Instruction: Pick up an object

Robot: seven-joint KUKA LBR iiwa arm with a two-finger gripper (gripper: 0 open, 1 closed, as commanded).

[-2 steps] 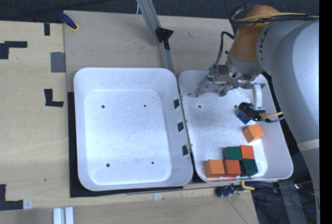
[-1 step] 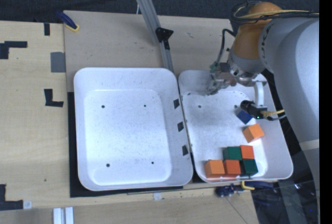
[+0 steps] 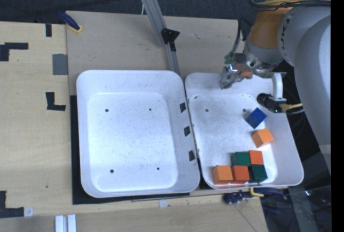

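Note:
My gripper (image 3: 228,78) hangs over the far rim of the right bin (image 3: 215,118), with nothing visible between its fingers. A blue block (image 3: 256,117) lies in the right bin, below and to the right of the gripper. Just beneath it sits an orange block (image 3: 262,137). Along the near edge of that bin is a cluster: an orange block (image 3: 222,173), another orange block (image 3: 241,173), a green block (image 3: 241,158), a small orange block (image 3: 256,157) and a dark green block (image 3: 259,172).
The left bin (image 3: 131,131) stands beside the right one, their rims touching. A slanted metal bar (image 3: 153,5) runs from the top down to the bins' far junction. The arm's grey and orange body (image 3: 290,27) fills the upper right.

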